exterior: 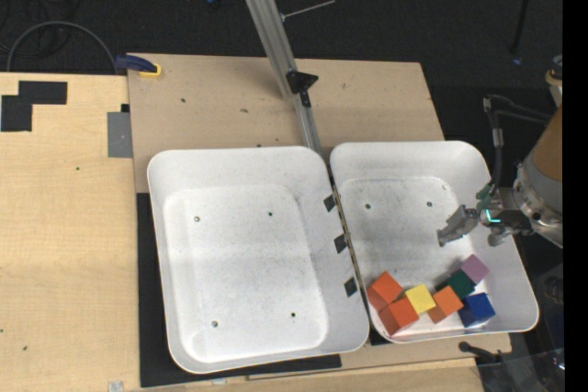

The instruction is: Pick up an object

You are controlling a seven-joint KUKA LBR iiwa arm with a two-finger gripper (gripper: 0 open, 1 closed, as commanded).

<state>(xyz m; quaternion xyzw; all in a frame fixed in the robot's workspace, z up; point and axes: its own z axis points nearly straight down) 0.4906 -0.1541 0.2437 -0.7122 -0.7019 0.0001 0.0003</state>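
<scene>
You have two white bins side by side: the left bin [243, 252] and the right bin [413, 197]. Seven blocks sit bunched in the lower right of the right bin: two orange-red blocks [392, 298], one yellow block [421, 299], one orange block [447, 301], one green block [459, 282], one blue block [477, 309] and one purple block [474, 269]. The gripper [473, 226] hangs at the frame's right edge, just above the blocks, fingers spread apart with nothing between them.
</scene>
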